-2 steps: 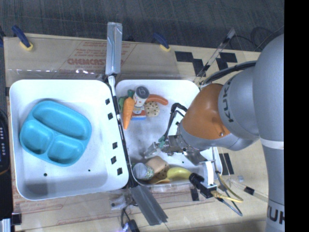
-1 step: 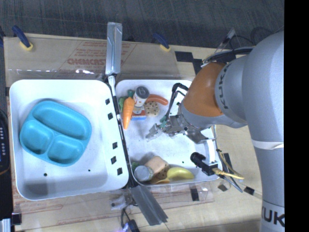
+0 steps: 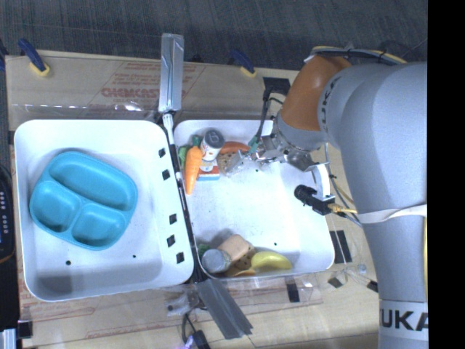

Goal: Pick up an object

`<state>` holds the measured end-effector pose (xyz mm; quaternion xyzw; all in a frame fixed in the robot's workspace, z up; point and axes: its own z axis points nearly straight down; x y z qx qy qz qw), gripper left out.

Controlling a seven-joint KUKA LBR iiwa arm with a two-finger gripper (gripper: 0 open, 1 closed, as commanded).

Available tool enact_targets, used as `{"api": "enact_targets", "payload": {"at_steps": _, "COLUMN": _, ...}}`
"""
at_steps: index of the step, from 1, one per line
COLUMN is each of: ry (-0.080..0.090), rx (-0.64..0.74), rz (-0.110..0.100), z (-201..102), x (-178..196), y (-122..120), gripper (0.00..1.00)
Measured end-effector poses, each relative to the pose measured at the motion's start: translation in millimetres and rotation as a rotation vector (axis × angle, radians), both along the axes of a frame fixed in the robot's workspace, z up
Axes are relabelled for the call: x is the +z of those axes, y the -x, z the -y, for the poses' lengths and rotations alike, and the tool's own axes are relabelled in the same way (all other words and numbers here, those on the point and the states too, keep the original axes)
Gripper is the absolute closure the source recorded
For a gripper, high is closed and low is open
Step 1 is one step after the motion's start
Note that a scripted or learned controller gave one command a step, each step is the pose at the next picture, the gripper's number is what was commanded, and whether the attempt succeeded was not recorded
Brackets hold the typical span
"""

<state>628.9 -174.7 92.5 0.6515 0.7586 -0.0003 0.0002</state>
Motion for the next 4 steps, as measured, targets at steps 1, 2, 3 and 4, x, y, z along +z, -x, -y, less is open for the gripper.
{"api": "enact_targets", "payload": {"at_steps": 1, "ry": -0.001, "rx": 0.174, "rz": 0.0, "z": -9, "x": 60, "y": 55, "gripper": 0.0}}
{"api": "enact_targets", "payload": {"at_steps": 2, "ry": -0.003, "rx": 0.078, "rz": 0.003, "z": -99, "x": 102, "y": -29, "gripper": 0.0}}
{"api": "enact_targets", "payload": {"at_steps": 3, "ry": 0.001, "rx": 0.235, "rz": 0.018, "z": -75, "x": 19, "y": -33, "gripper": 0.0}}
{"api": "enact_targets", "payload": {"at_steps": 4, "ry": 0.0, "rx": 0.228, "rz": 0.005, "z": -69, "x": 61, "y": -30, "gripper": 0.0}}
